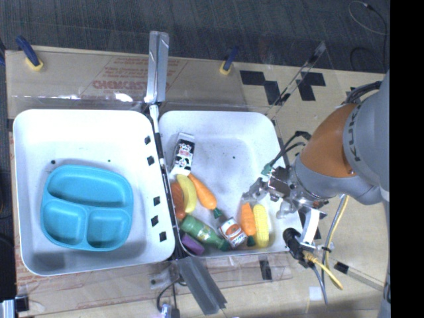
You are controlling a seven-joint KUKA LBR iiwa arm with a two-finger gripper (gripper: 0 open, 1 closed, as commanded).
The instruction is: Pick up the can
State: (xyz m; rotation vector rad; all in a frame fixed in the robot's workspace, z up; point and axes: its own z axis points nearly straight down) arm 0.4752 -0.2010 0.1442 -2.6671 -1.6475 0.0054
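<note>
Your can (231, 230) lies on its side in the right bin (218, 121), down at the near edge, wedged between the green bottle-shaped toy (201, 230) on its left and the orange carrot (247, 218) and yellow corn cob (262, 222) on its right. Its long axis runs on a slant, from far-left to near-right, with the pale end cap facing the near-right. Your gripper (286, 192) sits over the right rim of that same bin, so the can lies to its left and a little nearer, with the carrot and corn directly between the two. From this angle you cannot tell how far the fingers are spread, and nothing can be seen held between them. By my reading, the move ahead turns on crossing over the carrot and corn and turning the wrist so the fingers close across the can's short width, not along its slanted length.
</note>
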